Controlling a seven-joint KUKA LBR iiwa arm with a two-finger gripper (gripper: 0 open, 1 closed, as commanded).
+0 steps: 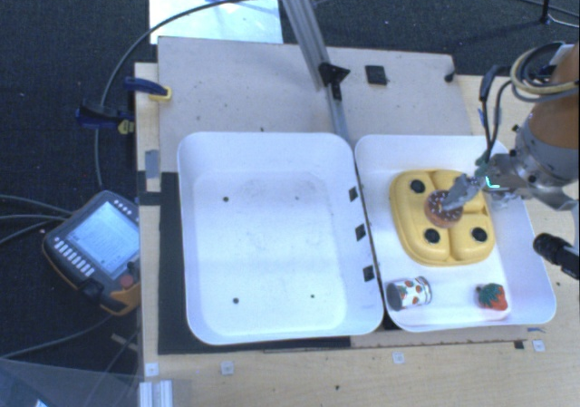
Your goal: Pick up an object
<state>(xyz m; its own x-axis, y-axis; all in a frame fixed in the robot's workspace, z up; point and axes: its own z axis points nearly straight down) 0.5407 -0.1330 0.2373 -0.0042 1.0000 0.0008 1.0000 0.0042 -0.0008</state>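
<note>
Two bins sit on the table [227,88]; the right bin [535,301] holds a yellow tray [412,242], cup [409,293] and strawberry [492,297]. Over the tray's donut [442,207] hangs the hand [462,193], apparently lined up for grasping; its state I cannot tell.

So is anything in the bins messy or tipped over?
A little. The small painted can in the right bin lies on its side near the front edge instead of standing. A brown doughnut-like ring sits on top of the yellow tray, under the gripper. The strawberry looks fine. Nothing seems spilled or broken.
</note>
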